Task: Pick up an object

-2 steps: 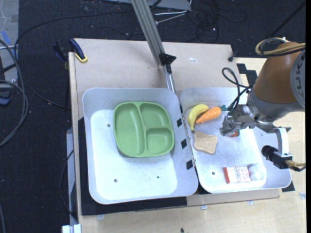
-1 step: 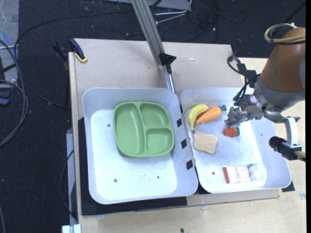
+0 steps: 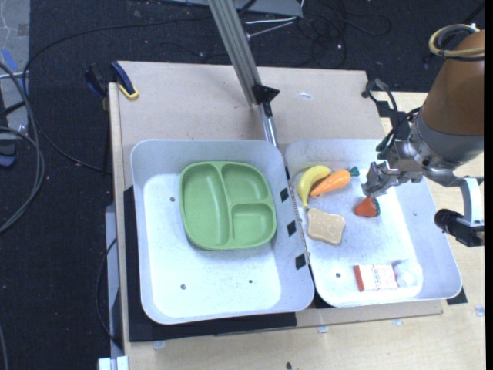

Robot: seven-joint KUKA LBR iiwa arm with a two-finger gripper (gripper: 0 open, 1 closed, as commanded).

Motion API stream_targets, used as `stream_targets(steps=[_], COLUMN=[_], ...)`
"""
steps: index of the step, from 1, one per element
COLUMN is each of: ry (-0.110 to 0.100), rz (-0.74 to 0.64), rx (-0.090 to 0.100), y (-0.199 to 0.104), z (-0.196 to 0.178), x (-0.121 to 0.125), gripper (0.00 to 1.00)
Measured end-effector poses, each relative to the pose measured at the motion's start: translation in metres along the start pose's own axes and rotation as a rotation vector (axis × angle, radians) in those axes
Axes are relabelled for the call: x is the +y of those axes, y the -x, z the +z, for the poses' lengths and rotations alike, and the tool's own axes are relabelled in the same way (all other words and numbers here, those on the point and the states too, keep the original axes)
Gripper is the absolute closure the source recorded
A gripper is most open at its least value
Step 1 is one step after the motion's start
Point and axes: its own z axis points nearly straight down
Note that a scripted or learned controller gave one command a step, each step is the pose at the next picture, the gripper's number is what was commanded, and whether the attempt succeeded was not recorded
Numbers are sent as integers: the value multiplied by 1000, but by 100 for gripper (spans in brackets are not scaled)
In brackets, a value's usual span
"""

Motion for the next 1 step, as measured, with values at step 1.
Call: stream_targets(steps=[1], ry=[-4], rz=[-4], rx=[2], y=[-54], z=[15], x=[6], gripper=[100])
